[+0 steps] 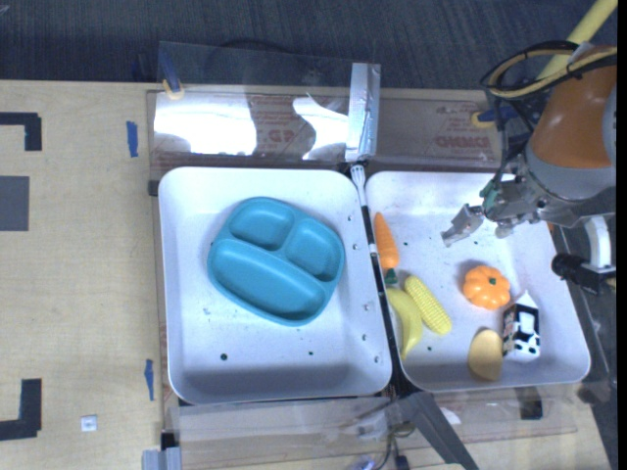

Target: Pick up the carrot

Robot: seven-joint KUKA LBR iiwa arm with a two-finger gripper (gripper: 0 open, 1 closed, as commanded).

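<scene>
The orange carrot [386, 241] with a green stub lies along the left wall of the right bin [563, 360], its tip pointing to the back. My gripper [478, 223] hangs over the back half of that bin, to the right of the carrot and well apart from it. It is open, with nothing between its fingers. The grey arm with its orange band comes in from the upper right.
A yellow banana [405, 316] and a corn cob [429, 304] lie just in front of the carrot. A small orange pumpkin [487, 286], a tan potato-like piece [486, 352] and a black-and-white cow toy [523, 330] sit further right. A blue divided plate [276, 258] lies in the left bin [186, 360].
</scene>
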